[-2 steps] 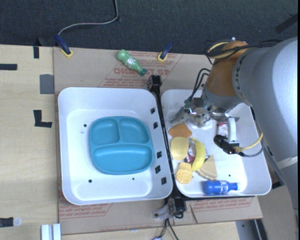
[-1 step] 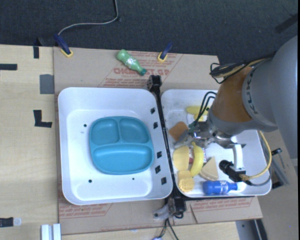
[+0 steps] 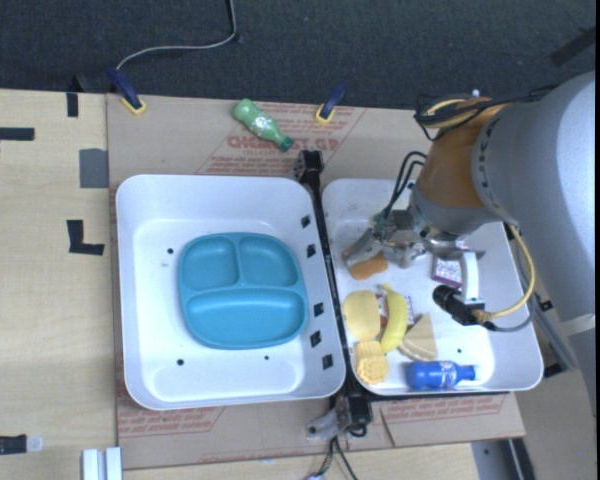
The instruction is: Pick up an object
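1. Closest thing to grab, at a guess: a small orange-brown toy piece [image 3: 368, 266] in the right bin [image 3: 480, 348], near the bin's upper left corner, just right of the middle wall.
2. Looks like play food, so likely light and hard, maybe a bit smooth and slippery. Not likely to break.
3. Longer one way than the other. Best to pinch across the short way, near the middle, so no tipping or spinning out.
4. Lies apart from the other toys, with some bare white floor around it. Good room for a pinch.
5. Lower in the same bin, packed close together: a yellow round toy [image 3: 359, 313], a banana [image 3: 393, 326], a corn piece [image 3: 372, 369] and a blue bottle [image 3: 438, 375]. Harder to take one of those without bumping the rest.
6. Comes in from the right of the frame – the big grey arm [image 3: 540, 168] with its orange band, bent down over the right bin.
7. Points down and to the left – the gripper [image 3: 370, 245] – with its tip just above the orange-brown piece, maybe touching it.
8. Open or closed? Cannot tell from here; too small and dark at the tip.
9. Cannot tell either whether anything is held, so best to count the piece as lying in the bin.
10. Off to the left: the left bin [image 3: 150, 218] with a blue plate [image 3: 245, 290] in it, well away from the gripper.
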Robot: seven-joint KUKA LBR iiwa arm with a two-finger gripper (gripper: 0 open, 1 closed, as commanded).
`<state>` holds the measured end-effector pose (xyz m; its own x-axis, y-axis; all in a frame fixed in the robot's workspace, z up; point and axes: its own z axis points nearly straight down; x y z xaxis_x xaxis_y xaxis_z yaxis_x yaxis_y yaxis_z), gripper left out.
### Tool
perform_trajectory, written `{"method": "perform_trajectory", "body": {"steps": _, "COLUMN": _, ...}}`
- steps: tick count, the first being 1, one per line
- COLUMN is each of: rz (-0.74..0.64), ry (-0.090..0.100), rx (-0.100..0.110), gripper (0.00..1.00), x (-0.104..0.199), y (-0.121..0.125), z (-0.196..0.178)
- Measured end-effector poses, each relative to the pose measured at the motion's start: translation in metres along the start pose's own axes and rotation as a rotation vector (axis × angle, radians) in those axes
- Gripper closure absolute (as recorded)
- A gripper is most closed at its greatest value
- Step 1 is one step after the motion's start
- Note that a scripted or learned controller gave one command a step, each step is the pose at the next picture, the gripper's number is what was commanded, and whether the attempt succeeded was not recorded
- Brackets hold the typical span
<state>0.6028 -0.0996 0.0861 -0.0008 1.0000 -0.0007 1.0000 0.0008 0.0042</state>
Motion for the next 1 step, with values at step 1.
{"method": "perform_trajectory", "body": {"steps": 1, "rz": 0.000, "ry": 0.000, "rx": 0.002, "gripper": 0.00, "x": 0.0054, "y": 0.0347, "z": 0.0007}}
